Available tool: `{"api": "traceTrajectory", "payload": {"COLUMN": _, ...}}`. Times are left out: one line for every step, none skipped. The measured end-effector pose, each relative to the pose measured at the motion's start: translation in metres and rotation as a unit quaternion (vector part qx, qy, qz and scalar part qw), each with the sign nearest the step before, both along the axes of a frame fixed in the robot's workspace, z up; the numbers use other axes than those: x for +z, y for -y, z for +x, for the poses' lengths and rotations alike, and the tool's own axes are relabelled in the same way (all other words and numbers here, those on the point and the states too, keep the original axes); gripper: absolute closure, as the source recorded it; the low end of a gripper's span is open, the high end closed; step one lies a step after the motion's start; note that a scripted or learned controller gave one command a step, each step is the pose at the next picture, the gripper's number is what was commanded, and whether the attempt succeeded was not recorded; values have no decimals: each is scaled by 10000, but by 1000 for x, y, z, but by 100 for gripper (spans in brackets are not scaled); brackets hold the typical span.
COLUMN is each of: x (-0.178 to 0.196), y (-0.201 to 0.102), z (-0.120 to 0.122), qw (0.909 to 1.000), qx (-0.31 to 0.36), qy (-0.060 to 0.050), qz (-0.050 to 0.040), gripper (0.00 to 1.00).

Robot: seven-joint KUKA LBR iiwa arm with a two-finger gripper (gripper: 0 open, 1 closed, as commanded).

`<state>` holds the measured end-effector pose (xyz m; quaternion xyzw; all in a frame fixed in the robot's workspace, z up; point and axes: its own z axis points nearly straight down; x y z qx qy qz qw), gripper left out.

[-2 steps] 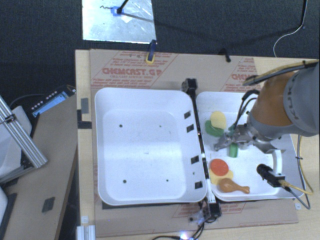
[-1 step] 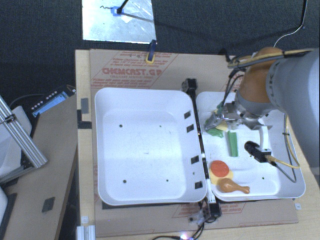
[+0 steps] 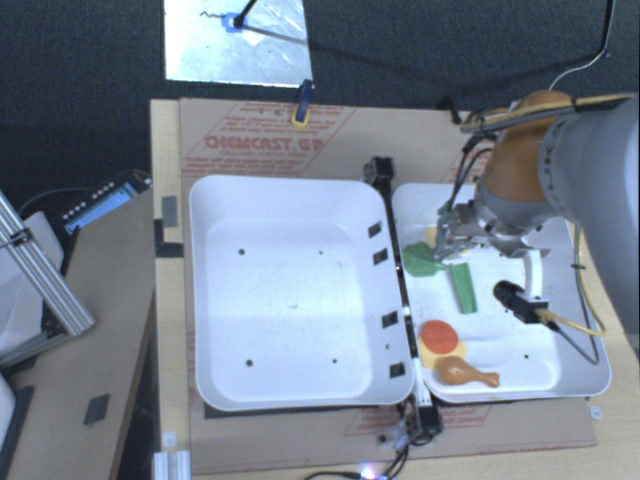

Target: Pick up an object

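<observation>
- From above, the counter (image 3: pixel 170 298) carries two white bins side by side: the left bin (image 3: pixel 290 368) and the right bin (image 3: pixel 560 368), joined along a black hinged strip.
- The arm (image 3: pixel 590 168) comes in from the right, grey with an orange band (image 3: pixel 520 163) above the wrist, and bends down into the right bin.
- The gripper (image 3: pixel 452 240) sits low over the upper left part of the right bin; I cannot tell from here whether it is open, closed or gripping anything.
- Just beside the gripper, to its left, lies a green piece (image 3: pixel 420 261) with a rounded shape, close to the bin's left wall.
- A green stick (image 3: pixel 464 288) lies just below the gripper, running down toward the middle of the bin.
- A bit of yellow (image 3: pixel 432 236) peeks out near the gripper; what it is I cannot make out.
- Lower in that bin are a red-orange round thing (image 3: pixel 439 337) and, just below it, a tan drumstick-shaped thing (image 3: pixel 466 373).
- A black part (image 3: pixel 513 300) with a yellow cable hangs off the arm over the bin's middle.
- Behind the bins a shiny sheet (image 3: pixel 238 26) lies on the dark floor.
</observation>
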<state>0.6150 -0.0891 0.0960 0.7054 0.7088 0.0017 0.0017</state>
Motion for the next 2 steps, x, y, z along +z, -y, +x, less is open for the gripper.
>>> {"api": "traceTrajectory", "payload": {"x": 160, "y": 51, "z": 27, "qw": 10000, "qx": -29, "qy": 86, "qz": -38, "gripper": 100}}
{"api": "traceTrajectory", "payload": {"x": 301, "y": 90, "z": 48, "qw": 10000, "qx": -25, "qy": 83, "qz": -42, "gripper": 100}}
